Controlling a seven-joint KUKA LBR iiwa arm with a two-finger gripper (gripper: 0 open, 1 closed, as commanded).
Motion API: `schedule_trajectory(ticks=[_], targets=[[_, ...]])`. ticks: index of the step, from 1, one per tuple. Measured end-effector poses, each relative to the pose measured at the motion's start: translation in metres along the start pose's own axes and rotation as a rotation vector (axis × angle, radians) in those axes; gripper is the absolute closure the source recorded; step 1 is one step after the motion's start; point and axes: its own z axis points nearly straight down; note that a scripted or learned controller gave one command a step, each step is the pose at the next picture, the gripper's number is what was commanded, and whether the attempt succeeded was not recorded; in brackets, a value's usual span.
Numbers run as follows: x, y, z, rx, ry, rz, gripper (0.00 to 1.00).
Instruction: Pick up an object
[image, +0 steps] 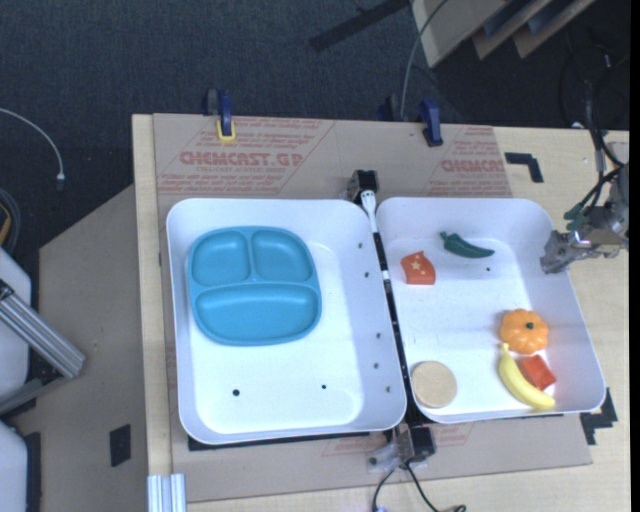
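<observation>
The right bin (470, 225) holds several toy foods. A green pepper (465, 244) lies near its back. A red strawberry-like piece (418, 268) sits toward its left wall. An orange pumpkin (524, 330), a yellow banana (522, 383) and a small red piece (540, 372) cluster at the front right. A tan round disc (434, 384) rests in the front left corner. My gripper (560, 252) hangs at the bin's right rim, right of the green pepper and apart from every object.
The left bin (340, 390) bears a blue divided plate (255, 284). A black divider with a cable runs between the bins. Blue clamps (430, 122) hold the cardboard-covered bench at the back edge.
</observation>
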Motion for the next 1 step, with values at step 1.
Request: schedule_trajectory(ticks=[1], targets=[[0.0028, 0.0107, -0.0507, 0.001, 0.001, -0.001, 1.0]])
